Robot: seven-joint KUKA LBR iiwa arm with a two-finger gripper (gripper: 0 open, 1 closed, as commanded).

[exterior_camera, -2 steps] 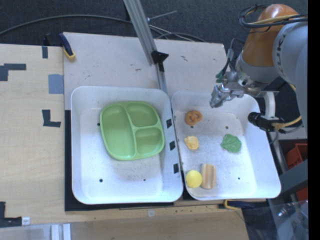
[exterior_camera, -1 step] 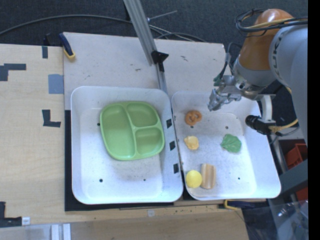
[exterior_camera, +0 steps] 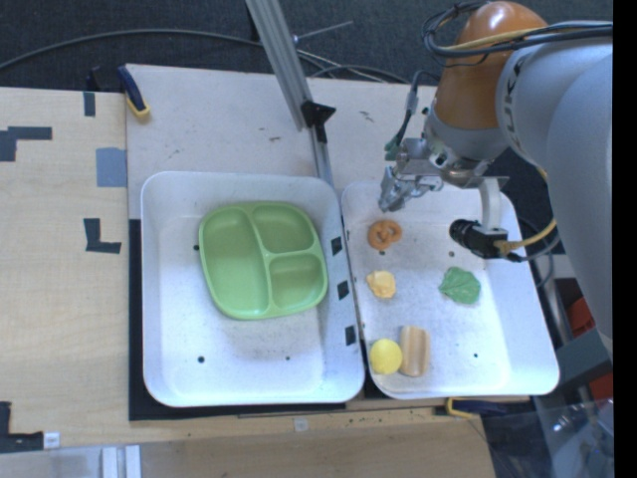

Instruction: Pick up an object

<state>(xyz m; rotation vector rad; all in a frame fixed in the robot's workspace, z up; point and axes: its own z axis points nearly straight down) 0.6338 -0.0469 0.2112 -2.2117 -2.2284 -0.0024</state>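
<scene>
The right bin (exterior_camera: 518, 357) holds an orange-brown round piece (exterior_camera: 384, 233) near its back left, a small yellow piece (exterior_camera: 381, 285) below it, a green leafy piece (exterior_camera: 460, 285) to the right, a yellow ball (exterior_camera: 385, 356) and a tan bread-like roll (exterior_camera: 414, 351) at the front. My gripper (exterior_camera: 392, 197) hangs at the bin's back left, just above and behind the orange-brown piece. Nothing shows between its fingertips.
The left bin (exterior_camera: 169, 347) holds a green divided plate (exterior_camera: 264, 259). A grey metal pole (exterior_camera: 284, 53) slants down to the bins' shared back edge. A black cable end (exterior_camera: 476, 235) hangs beside the wrist over the right bin.
</scene>
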